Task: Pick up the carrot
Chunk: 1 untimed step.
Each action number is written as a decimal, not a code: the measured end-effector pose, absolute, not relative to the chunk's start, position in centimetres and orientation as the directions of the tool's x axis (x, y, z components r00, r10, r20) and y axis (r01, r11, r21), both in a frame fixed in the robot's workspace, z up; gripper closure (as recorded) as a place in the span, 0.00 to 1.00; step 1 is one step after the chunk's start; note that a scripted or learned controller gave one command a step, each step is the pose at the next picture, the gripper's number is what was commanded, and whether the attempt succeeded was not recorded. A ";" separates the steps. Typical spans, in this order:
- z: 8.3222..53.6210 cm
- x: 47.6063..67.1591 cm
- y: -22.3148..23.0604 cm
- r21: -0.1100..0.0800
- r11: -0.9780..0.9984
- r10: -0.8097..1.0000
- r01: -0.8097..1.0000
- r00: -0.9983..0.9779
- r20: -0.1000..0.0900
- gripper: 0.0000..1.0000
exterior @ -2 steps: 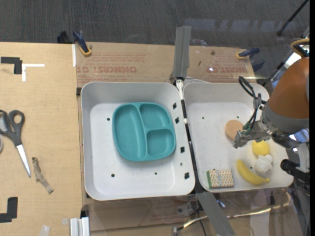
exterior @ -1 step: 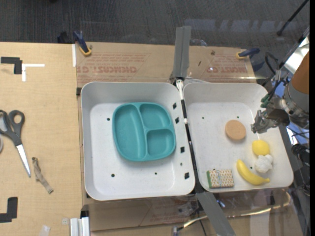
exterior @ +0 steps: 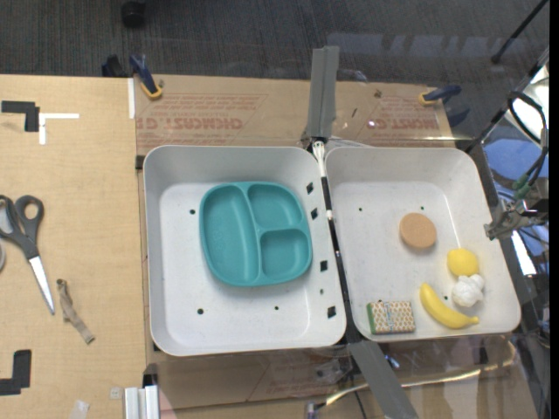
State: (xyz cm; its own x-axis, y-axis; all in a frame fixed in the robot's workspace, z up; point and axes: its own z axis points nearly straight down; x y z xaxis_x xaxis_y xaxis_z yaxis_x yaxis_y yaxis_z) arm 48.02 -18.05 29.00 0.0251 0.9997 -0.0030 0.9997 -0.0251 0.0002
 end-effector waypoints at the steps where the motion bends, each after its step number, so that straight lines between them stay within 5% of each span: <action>1: 26.6 47.8 -4.9 -0.003 0.095 0.995 0.995 -0.095 -0.001 1.00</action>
